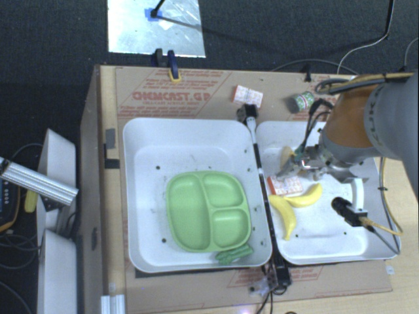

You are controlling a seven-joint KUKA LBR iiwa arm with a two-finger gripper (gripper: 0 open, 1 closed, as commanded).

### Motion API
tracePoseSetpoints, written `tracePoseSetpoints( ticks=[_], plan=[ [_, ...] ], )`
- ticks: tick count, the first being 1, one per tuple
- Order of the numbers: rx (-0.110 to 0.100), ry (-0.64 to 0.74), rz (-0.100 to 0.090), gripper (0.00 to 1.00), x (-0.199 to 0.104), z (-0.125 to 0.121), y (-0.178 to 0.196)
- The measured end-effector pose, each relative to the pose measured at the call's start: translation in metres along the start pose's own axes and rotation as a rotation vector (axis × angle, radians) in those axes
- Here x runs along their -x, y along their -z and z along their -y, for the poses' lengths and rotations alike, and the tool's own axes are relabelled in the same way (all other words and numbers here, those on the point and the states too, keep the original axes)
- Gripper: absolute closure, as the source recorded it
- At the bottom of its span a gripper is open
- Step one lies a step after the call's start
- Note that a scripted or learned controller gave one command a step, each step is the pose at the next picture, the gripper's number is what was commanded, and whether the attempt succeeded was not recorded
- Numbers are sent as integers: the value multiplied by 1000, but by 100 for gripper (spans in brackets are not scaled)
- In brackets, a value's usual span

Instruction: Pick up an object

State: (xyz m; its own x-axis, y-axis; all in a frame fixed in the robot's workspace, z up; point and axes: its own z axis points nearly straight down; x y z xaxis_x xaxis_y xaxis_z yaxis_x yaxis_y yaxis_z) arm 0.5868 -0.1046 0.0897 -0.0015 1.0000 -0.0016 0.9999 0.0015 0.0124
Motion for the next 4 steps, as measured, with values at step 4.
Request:
tracePoseSetpoints(
  ticks=[4],
  plan=[
    [-13,0,-2,0,13,62,-5]
  ],
)
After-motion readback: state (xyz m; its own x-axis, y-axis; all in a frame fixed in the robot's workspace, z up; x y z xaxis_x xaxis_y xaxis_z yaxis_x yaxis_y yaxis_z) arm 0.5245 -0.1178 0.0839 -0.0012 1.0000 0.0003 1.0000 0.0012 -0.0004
